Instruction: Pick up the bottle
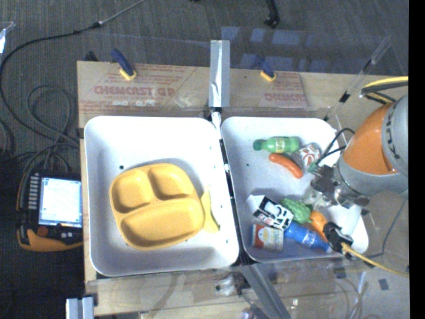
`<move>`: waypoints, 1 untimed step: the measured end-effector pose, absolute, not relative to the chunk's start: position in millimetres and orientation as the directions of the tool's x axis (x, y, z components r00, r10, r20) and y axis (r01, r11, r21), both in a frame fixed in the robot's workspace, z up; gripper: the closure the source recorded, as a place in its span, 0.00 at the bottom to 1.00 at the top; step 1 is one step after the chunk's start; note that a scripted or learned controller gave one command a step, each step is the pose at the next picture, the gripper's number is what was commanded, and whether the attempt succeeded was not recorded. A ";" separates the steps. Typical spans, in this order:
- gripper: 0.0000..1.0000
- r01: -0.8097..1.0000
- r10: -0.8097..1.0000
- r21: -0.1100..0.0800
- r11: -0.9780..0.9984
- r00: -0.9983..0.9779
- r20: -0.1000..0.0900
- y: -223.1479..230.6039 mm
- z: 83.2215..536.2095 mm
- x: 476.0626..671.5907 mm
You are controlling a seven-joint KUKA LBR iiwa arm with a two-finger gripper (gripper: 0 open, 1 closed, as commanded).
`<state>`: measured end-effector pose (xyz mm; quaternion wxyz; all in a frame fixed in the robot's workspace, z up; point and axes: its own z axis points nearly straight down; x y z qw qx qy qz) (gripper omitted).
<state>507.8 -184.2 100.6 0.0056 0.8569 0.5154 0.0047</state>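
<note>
Gripper (323, 190) hangs just right of the green bottle (278, 143), arm hiding it, so can't tell how the jaws stand.

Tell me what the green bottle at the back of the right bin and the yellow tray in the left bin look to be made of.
Green bottle: probably translucent plastic, glossy, with a pale highlight and a yellowish band round its middle. Yellow tray: likely moulded plastic, matte to satin, given its uniform colour and rounded compartment walls. Neither can be confirmed by sight.

green bottle (277, 143) lies in right bin (234, 178).
</note>
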 end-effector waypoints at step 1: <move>0.00 0.883 0.883 0.013 -0.469 0.469 0.002 -184.3 100.3 507.4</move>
